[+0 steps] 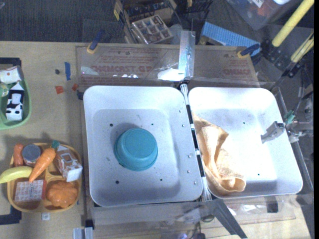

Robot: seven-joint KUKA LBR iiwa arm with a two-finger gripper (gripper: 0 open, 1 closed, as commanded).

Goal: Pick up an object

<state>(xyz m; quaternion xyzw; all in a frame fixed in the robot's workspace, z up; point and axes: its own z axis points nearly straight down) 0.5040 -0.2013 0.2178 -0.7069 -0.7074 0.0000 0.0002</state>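
**Gripper at the right bin's edge, bowl and cloth lying untouched**

2 shallow white bins sit side by side on the table [45, 54]; the left bin [94, 103] holds a teal bowl [136, 149], upside down near its middle and apart from every wall; the right bin [249, 98] holds a crumpled tan cloth [219, 158], bunched along its left wall and reaching down to the near-left corner. The gripper [273, 131] appears at the right bin's right rim, a small grey metal part pointing in towards the bin floor; it is well apart from the cloth and further still from the bowl; nothing shows between its fingers, though at this size and blur I cannot tell how far open they are. On the table left of the bins, a yellow tray [75, 156] carries toy food, a carrot [42, 163] and a banana [14, 174] among it; a green dish [25, 114] sits beyond it at the left edge.
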